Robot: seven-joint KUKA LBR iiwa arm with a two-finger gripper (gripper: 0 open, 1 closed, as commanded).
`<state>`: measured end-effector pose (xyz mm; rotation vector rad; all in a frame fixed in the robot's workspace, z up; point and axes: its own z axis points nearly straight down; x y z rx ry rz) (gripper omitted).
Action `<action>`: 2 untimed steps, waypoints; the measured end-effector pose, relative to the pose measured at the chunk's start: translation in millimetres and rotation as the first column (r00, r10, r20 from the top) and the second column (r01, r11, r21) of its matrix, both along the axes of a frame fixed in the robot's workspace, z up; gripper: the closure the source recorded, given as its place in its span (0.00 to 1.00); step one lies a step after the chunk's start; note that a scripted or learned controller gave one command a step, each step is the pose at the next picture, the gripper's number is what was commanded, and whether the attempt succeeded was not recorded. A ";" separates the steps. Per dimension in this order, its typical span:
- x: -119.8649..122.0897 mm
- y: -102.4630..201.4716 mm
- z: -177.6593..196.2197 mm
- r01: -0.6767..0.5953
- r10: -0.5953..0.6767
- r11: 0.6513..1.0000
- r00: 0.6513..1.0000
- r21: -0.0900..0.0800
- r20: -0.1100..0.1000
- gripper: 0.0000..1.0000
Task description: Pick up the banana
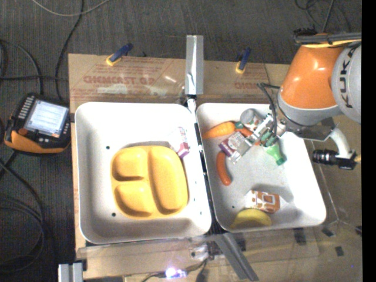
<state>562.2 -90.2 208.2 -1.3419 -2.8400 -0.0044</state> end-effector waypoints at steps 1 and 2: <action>2.2 44.6 -19.4 0.065 -0.065 0.998 0.998 0.000 -0.003 0.00; -78.1 26.8 37.9 0.103 -0.103 0.995 0.995 -0.002 -0.003 0.00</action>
